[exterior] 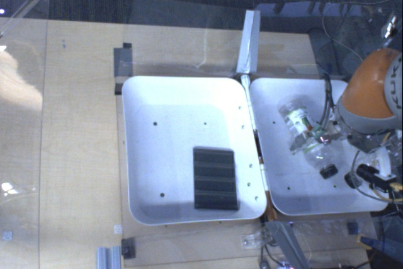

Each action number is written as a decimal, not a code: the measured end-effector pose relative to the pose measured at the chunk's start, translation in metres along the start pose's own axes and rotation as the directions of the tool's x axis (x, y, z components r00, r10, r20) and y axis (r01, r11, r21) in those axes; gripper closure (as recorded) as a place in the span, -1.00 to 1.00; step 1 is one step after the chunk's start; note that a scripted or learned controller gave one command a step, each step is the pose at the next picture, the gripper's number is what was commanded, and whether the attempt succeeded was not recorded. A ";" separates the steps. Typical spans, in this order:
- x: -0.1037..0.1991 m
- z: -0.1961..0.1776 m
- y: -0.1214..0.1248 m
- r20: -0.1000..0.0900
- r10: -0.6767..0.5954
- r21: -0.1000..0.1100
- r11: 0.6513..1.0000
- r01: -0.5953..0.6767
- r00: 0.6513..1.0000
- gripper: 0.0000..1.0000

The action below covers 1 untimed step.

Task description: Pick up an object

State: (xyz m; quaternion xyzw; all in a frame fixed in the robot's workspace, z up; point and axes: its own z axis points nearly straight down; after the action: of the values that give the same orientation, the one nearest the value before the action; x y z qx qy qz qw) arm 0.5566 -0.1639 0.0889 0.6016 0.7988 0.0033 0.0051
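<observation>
On the pale wooden worktop [75,154] sit two shallow white bins. The left bin [182,104] holds a flat black ribbed rectangular block [215,178], lying near its front edge. The right bin [280,192] holds a clear, crumpled plastic bottle with a green-and-white label [301,126], and a small dark piece [327,171] lies just beside it toward the front. The grey arm with its orange band [373,94] hangs over the right bin, and its gripper [321,135] appears to be right at the bottle; I cannot tell how the gripper is set. The step in hand looks like the grasp attempt on the bottle. The next move calls for a firm closure, then a straight lift.
</observation>
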 end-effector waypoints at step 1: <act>-0.014 0.002 0.048 -0.007 0.074 0.017 0.997 -0.074 0.997 -1.00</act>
State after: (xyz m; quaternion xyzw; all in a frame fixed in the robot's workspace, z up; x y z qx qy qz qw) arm 0.6069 -0.1639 0.0873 0.6308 0.7760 -0.0010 -0.0029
